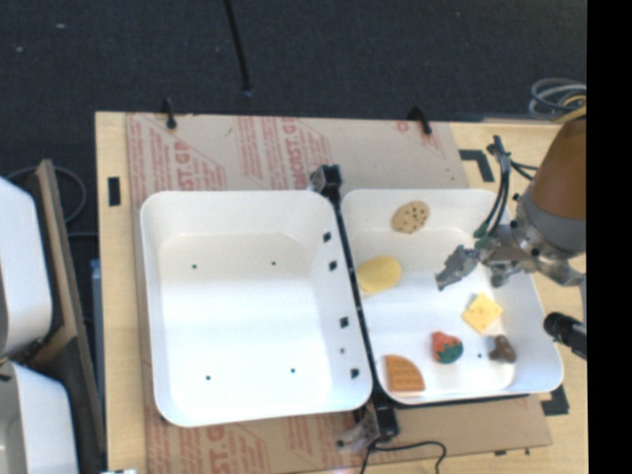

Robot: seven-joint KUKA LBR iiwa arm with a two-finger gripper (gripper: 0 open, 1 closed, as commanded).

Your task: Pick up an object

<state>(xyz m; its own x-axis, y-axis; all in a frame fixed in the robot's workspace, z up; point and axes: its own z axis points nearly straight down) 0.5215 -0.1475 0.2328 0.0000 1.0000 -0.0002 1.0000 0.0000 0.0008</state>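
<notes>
Orange-banded arm's end effector, fingers spread, hovers above flat yellow cheese slice.

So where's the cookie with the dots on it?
The cookie lies in the right bin, near its far edge, just beyond the yellow lemon-shaped toy and left of the gripper.
</notes>
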